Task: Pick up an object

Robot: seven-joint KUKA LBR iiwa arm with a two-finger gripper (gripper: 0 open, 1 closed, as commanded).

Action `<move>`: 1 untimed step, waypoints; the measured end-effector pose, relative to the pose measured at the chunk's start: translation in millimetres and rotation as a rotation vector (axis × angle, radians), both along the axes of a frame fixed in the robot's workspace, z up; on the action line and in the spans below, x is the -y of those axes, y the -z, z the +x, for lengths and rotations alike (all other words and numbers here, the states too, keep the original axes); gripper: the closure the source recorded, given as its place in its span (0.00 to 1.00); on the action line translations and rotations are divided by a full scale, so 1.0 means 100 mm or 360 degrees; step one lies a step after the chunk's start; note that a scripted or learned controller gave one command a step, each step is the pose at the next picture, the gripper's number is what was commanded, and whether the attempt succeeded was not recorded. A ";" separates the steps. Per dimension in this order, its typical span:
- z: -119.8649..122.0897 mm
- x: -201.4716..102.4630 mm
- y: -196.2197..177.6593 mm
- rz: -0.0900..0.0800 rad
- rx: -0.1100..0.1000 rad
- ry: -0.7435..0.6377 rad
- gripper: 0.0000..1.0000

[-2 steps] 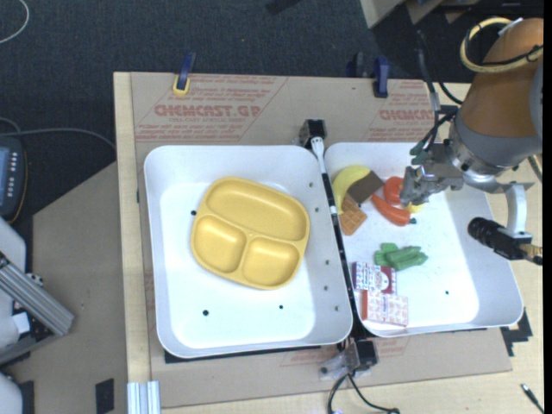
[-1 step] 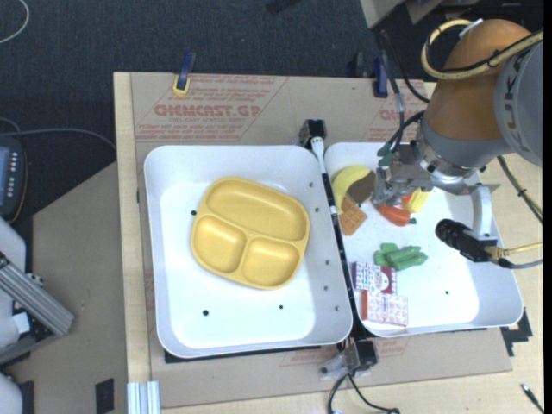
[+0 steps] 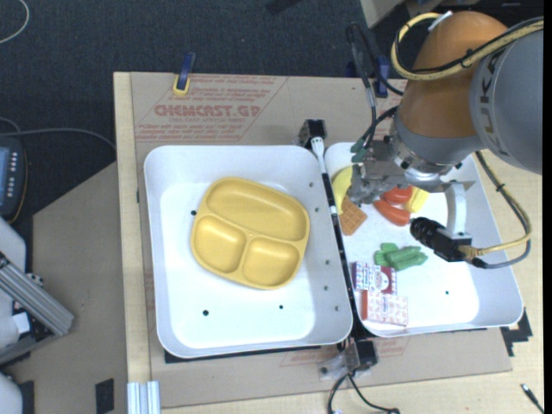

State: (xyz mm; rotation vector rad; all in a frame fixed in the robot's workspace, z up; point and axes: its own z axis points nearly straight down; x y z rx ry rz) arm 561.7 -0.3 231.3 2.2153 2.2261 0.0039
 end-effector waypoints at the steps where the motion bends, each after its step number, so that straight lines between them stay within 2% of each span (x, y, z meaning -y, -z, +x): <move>1: 0.02 -0.11 0.04 -0.0002 -0.0002 0.0005 1.00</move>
